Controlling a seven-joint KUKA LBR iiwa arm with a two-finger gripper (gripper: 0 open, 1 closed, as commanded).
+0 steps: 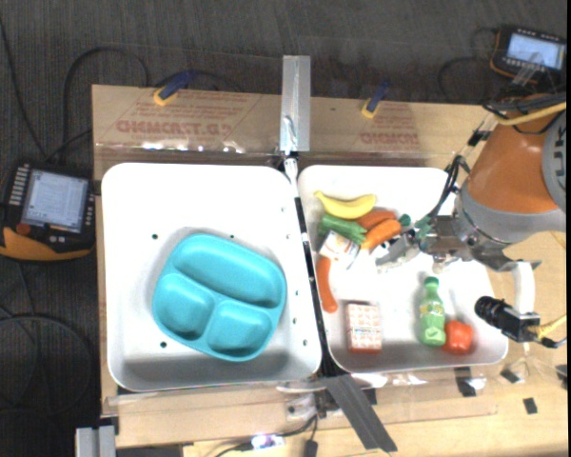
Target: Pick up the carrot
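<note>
Orange and slim, the carrot lies at the left wall of the right bin, centre of the frame, its long axis running nearly top to bottom. We see the end effector up and to the right of it, near a pile of toy food. Our arm reaches in from the right, wrist low over the bin. We cannot tell its grip state.

Teal tray, banana, green bottle

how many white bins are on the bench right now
2. The left bin holds a teal tray; the right bin holds the food items.
</note>
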